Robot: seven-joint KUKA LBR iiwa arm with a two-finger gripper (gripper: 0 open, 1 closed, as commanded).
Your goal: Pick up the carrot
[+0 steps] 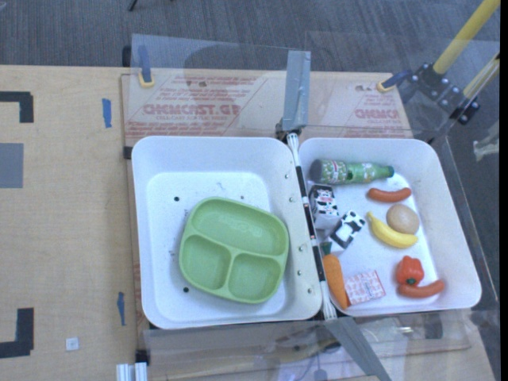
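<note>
Smooth tapered orange carrot [335, 281] lies along right bin's [456, 213] left wall, near front, beside flat pink card [366, 286]. Glossy green three-compartment plate [233, 249] in left bin [151, 213]. End effector state: cannot tell.

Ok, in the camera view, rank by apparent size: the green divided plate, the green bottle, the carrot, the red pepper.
1. Green three-compartment plastic plate, largest by far.
2. Green bottle with label.
3. Orange carrot, close to the bottle in length; ranking unsure.
4. Small red pepper, smallest.
</note>
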